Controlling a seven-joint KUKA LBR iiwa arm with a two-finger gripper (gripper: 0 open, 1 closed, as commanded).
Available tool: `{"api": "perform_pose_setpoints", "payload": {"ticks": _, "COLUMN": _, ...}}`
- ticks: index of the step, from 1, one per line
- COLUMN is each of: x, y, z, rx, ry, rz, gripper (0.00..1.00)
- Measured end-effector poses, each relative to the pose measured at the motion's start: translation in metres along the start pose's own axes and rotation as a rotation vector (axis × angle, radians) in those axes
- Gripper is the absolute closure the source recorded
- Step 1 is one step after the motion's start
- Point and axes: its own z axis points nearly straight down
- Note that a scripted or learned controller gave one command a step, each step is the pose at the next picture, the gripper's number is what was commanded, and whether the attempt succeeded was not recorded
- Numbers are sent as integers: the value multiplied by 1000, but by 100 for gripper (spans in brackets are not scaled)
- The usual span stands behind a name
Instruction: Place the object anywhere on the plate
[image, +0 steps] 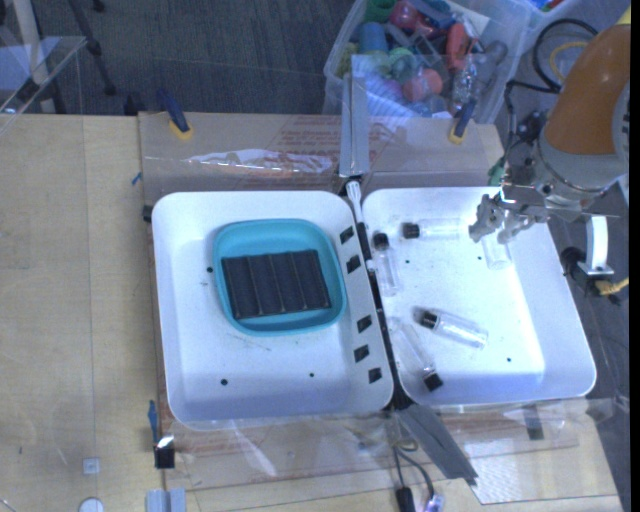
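The gripper (497, 222) hangs over the far part of the right bin (560, 330), near its far edge, and its fingers (484, 220) stand a little apart with nothing between them — so it is open and holds no object. The step in hand seems to be the pick, because the plate (222, 250), a teal dish with a dark ribbed insert, lies in the middle of the left bin (180, 350) and carries nothing from the right bin yet.

The objects look like small clear vials with dark caps. One vial (432, 230) lies close to the far edge of the right bin, just beside the gripper on its left. Another vial (450, 326) lies near the middle of the bin, tilted. Two more lie along the inner wall: one (383, 262) near the far end and one (414, 360) near the near end.

To do the pick well, I think the gripper should come straight down over the body of one vial, with the fingers across its short side, not along it. The vial in the middle of the bin appears the easiest, because it has free space on all sides. The clear plastic is probably smooth and round, so it may roll or slip out.

In the way: the raised walls between the two bins, with a row of dark clips (358, 295) — the carry must go well above them. The vials at the inner wall leave little room for a finger. Behind the bins stands a clear box of coloured toys (425, 45), away from the path.
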Motion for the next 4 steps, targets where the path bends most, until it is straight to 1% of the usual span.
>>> {"api": "perform_pose_setpoints", "payload": {"ticks": 1, "x": 0, "y": 0, "z": 0, "rx": 0, "ry": 0, "rz": 0, "gripper": 0}}
{"api": "perform_pose_setpoints", "payload": {"ticks": 2, "x": -70, "y": 47, "z": -23, "rx": -2, "ry": 0, "rz": -88, "gripper": 0}}
{"api": "perform_pose_setpoints", "payload": {"ticks": 3, "x": -94, "y": 50, "z": -133, "rx": -4, "ry": 0, "rz": -8, "gripper": 0}}
{"api": "perform_pose_setpoints", "payload": {"ticks": 4, "x": -68, "y": 47, "z": -56, "rx": 0, "ry": 2, "rz": 2, "gripper": 0}}
